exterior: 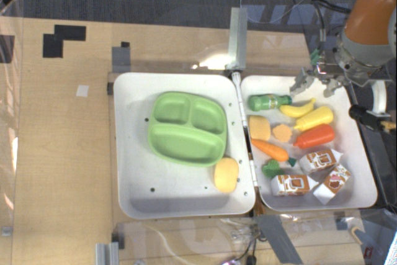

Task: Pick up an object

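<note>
Nearest, three boxy printed cartons (316, 174) lie in the right bin (367, 195), beside broccoli (271, 167) and a tapered carrot (270, 148). Farther back lie a glossy curved banana (296, 110) and a green bottle (268, 102). Above these, the gripper (317, 85) hangs splayed wide, holding nothing.

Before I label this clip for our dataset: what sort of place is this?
Probably a robot lab bench: two white bins, toy food such as a banana, and a gripper above them.
</note>
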You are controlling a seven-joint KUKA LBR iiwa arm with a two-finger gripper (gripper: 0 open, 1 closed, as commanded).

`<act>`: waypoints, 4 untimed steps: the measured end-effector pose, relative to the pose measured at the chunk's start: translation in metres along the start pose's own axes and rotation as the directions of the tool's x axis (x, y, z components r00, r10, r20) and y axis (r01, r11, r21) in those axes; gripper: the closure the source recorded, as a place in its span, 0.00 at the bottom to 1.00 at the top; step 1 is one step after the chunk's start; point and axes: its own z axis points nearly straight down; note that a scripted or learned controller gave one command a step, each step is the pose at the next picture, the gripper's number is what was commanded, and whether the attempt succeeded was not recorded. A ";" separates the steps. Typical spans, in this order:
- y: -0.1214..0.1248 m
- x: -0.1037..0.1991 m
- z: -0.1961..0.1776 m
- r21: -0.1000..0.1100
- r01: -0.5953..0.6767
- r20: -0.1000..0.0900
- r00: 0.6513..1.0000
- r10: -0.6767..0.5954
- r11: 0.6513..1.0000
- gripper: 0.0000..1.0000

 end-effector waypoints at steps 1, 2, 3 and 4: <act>0.002 0.001 -0.009 -0.002 0.006 -0.001 1.000 -0.006 1.000 1.00; 0.005 0.002 -0.018 -0.004 0.011 -0.001 1.000 -0.011 1.000 1.00; 0.005 0.002 -0.018 -0.004 0.010 -0.001 1.000 -0.010 1.000 0.00; 0.016 0.009 0.074 0.001 0.077 0.000 0.997 -0.077 0.997 0.00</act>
